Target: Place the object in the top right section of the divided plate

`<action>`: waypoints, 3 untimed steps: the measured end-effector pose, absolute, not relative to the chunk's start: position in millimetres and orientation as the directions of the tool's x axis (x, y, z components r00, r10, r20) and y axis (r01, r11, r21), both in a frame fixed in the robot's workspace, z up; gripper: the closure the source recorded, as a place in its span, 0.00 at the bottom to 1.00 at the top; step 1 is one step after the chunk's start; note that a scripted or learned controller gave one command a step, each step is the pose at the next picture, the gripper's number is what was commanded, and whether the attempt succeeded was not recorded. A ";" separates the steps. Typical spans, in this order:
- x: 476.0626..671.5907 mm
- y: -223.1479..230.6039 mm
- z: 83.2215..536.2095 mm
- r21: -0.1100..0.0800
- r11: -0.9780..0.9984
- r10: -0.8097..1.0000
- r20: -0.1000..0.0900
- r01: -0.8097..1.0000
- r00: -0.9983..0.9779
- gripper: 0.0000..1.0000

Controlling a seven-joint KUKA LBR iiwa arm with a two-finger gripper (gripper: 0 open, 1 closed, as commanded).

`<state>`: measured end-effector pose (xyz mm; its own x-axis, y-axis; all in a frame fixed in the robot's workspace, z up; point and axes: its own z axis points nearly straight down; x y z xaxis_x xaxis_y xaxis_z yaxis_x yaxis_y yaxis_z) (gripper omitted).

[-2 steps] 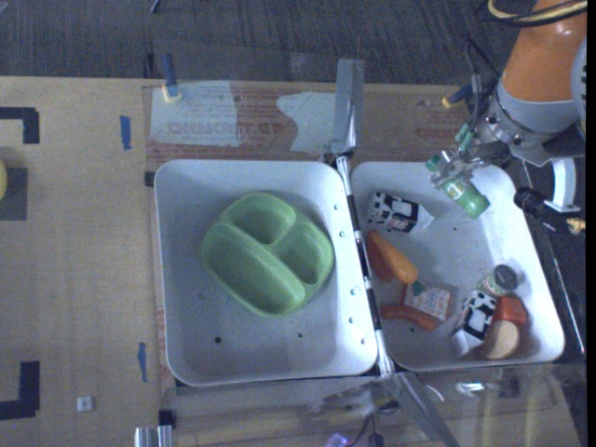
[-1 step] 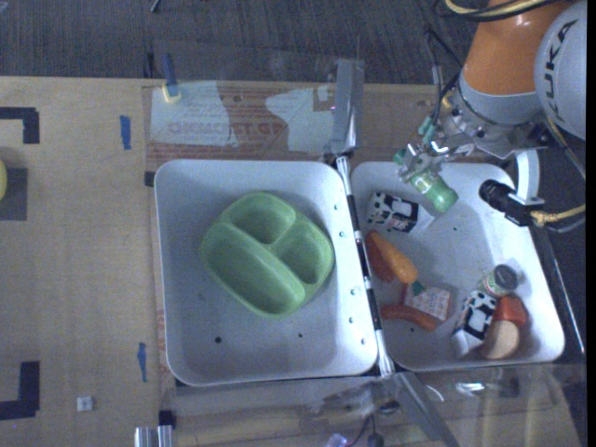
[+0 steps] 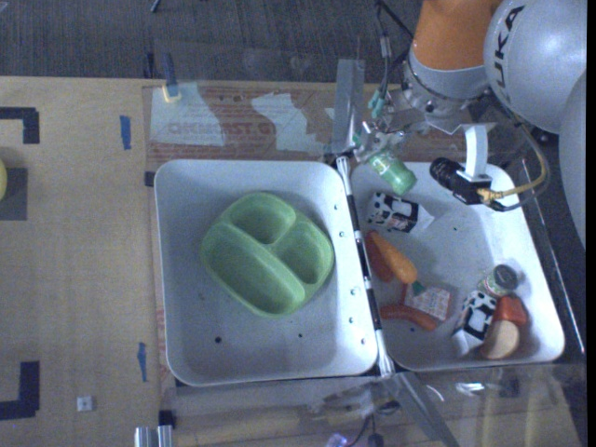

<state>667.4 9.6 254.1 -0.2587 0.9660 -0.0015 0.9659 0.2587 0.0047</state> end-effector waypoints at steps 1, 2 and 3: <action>668.4 11.1 265.0 0.009 0.262 0.965 -0.004 0.965 -0.262 1.00; 669.5 12.1 276.1 0.014 0.264 0.965 -0.007 0.964 -0.264 1.00; 666.3 113.0 219.4 0.000 0.357 0.934 0.001 0.934 -0.357 1.00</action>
